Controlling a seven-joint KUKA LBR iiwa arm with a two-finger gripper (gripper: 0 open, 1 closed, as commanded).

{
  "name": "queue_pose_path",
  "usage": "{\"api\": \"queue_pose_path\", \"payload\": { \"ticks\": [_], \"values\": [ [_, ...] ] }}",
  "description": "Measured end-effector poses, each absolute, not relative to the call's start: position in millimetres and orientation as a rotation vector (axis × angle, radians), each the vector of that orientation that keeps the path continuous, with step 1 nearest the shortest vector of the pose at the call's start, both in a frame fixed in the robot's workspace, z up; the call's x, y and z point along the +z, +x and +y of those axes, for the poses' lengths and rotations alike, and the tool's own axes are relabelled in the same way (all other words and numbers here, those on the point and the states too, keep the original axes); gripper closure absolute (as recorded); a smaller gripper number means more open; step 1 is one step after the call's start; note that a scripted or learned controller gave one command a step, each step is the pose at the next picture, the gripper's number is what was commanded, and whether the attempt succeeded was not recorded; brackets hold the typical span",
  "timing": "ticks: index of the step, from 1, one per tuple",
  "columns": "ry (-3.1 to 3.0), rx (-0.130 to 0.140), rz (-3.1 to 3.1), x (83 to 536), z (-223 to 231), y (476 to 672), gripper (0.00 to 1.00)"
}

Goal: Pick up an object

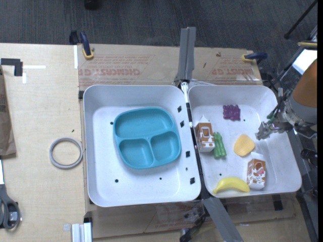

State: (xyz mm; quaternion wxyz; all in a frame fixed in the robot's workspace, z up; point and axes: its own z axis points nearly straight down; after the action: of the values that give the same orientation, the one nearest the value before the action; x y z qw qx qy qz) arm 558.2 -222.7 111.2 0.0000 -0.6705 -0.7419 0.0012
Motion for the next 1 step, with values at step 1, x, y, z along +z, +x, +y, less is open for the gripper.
{"api": "queue_pose_path", "payload": {
  "ticks": [1],
  "values": [
    [-1.838,0.002,-2.551,204.0,-222.2,597.3,0.0]
  ]
}}
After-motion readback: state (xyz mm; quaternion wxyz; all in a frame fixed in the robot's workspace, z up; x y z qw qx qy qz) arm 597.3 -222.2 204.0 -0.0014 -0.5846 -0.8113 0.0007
